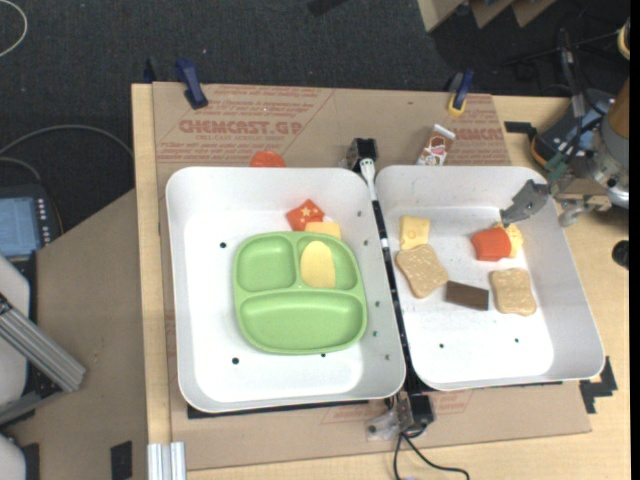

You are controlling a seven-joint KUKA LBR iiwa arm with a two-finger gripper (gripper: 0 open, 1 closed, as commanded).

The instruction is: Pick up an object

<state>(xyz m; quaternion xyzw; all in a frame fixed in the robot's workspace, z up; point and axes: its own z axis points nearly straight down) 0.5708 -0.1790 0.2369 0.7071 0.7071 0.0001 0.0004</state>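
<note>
Starting nearest us, we see the worktop (110,268) carrying two shallow white bins side by side. The left bin (200,368) holds a green divided plate (297,313) with a pale yellow piece (318,264) lying in its upper right compartment. Just beyond the plate's far rim sit a small red block with a star (305,214) and a yellow-orange piece (324,230), touching or nearly so.

Over in the right bin (480,363) we find the candidates for a pick. Nearest is a toast-shaped piece (513,291), with a dark brown bar (467,294) just beside it and a second toast slice (421,269) to its left. Farther back lie a yellow cheese-like square (414,232) and an orange-red block (491,244) with a small yellow bit (515,238) against its right side.

Farther still, at the bin's far right corner, the gripper (524,204) hangs just beyond the orange-red block. We cannot tell whether the jaws are spread or closed, and nothing shows between them. Everything lies flat in the bins, so we judge nothing has been lifted yet. The reach looks roughly aimed at the orange-red block; closing on it and raising it is all to come. Beyond the bins, a small carton (436,147) rests on the board.
</note>
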